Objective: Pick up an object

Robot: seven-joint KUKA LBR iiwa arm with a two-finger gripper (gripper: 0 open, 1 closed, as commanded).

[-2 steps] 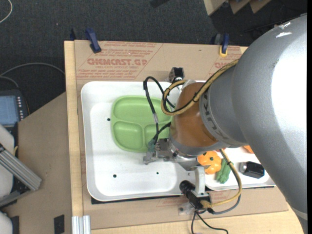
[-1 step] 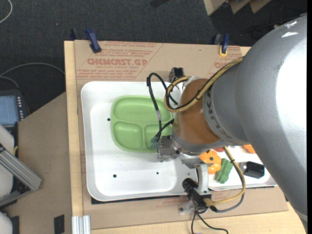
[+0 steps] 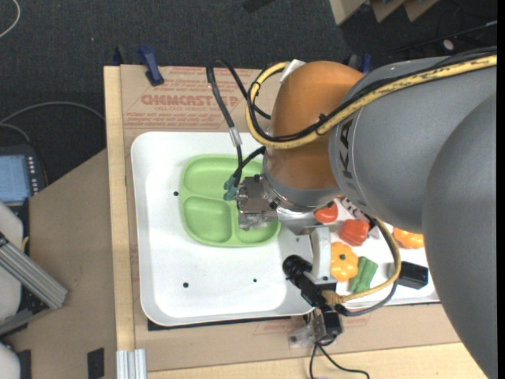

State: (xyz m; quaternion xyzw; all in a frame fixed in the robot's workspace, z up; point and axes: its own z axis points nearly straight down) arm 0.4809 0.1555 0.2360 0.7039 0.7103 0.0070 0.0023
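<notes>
We pick up the tool (image 3: 254, 205) low under the orange-banded wrist (image 3: 304, 125), sitting over the right edge of the green divided tray (image 3: 207, 204). The arm's bulk covers it from above, so we cannot tell how wide it stands or whether it has hold of anything. The green tray lies flat in the left bin (image 3: 166, 267), toward its far right part. Just right of the tool, across the divide, we see the right bin (image 3: 418, 297) with a cluster of small things close together: a red piece (image 3: 353, 230), a yellow-orange pepper (image 3: 342, 261), a green piece (image 3: 362, 275), an orange piece (image 3: 407, 238) and a black block (image 3: 413, 275). Both bins rest on the brown worktop (image 3: 181, 101).
</notes>
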